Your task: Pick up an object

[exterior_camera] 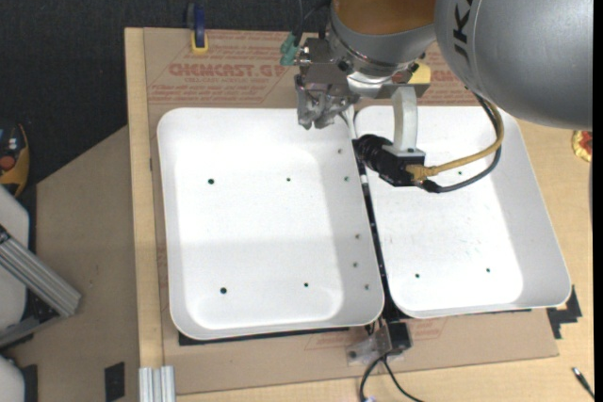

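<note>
The shallow white plastic left bin [264, 221] shows a bare floor with a few small dark dots and, as far as this view tells, no loose object on it. Over its far right corner, close to the rim, hangs the grey metal two-finger gripper [318, 113], pointing down; whether it is spread or closed cannot be told from here, and nothing can be made out between its tips. To the right, the shallow white plastic right bin [471, 231] has a black clip-like fitting [388, 160] with a yellowish cable [466, 160] over its near-left area, which looks like part of the arm's own rigging, not something to pick. So the object to be picked cannot be located. To do this step well, I would judge that the arm should lift clear to expose the hidden corner, confirm a target, then descend squarely over it, away from the rim.
</note>
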